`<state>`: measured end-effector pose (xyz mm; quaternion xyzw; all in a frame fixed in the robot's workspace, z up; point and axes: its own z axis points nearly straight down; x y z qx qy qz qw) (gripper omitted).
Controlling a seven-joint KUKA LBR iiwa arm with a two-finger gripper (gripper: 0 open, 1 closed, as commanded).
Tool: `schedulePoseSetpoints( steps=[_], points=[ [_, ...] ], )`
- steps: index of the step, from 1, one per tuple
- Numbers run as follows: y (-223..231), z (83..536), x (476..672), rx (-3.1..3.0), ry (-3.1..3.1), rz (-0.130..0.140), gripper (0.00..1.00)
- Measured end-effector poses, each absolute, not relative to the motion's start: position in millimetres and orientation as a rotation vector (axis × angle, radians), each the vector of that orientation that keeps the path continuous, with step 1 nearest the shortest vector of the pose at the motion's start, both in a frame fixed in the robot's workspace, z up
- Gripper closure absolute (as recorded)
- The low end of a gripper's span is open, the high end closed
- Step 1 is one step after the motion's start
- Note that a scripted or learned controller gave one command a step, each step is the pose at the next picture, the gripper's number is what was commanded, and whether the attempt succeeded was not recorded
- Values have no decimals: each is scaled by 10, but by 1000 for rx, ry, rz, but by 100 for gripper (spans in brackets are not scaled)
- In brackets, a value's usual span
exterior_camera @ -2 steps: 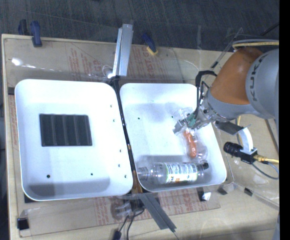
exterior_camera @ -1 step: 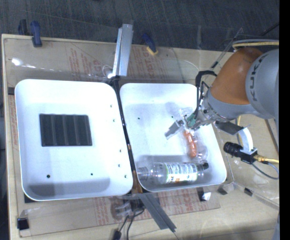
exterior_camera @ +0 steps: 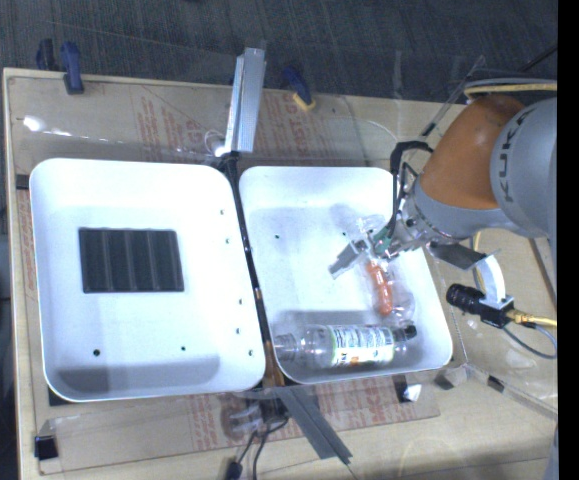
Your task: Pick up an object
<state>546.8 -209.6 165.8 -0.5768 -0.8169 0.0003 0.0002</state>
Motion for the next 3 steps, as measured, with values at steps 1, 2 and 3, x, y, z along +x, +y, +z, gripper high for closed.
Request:
schedulePoseSetpoints(
  steps=[1,2,3],
  points=[
    [-1867,913,5948,-2131,-2306,2,0],
    [-2105,1707,5537,-2088,-2347,0,0],
    [-2091,1767,5502,-2035,-2391,2,0]
  ],
)
